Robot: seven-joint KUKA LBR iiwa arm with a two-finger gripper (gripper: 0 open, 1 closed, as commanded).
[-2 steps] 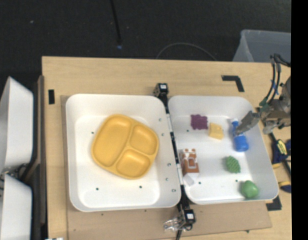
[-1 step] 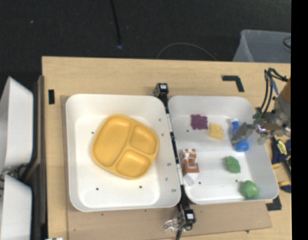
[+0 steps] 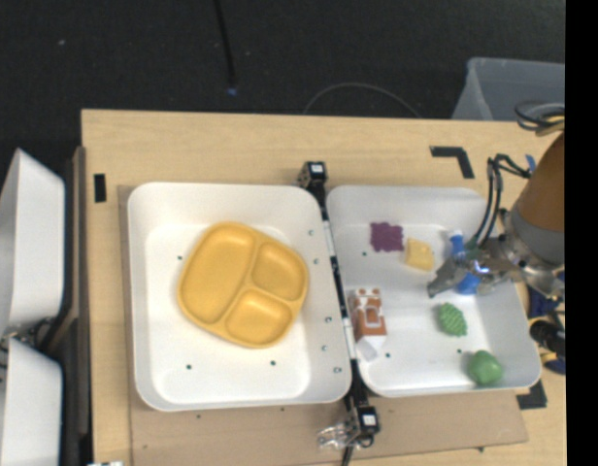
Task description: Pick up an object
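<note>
The right bin [image 3: 396, 382] holds several small objects. A purple block [image 3: 385, 236] lies at its back, with a yellow piece [image 3: 419, 254] just to its right. An orange and white toy [image 3: 368, 314] rests by the bin's left wall. A ridged green piece [image 3: 452, 320] and a round green one [image 3: 485, 367] lie toward the front right. My gripper [image 3: 454, 280] hangs low over the bin's right half, right at a blue object [image 3: 458, 249] that it partly covers. Whether it touches the blue object is unclear.
A yellow divided plate [image 3: 243, 284] fills the middle of the left bin [image 3: 158, 377]. The arm's orange band [image 3: 544, 197] rises at the right. Black cables [image 3: 493, 197] loop above the wrist. A grey tub [image 3: 508, 90] stands beyond the bench's back right corner.
</note>
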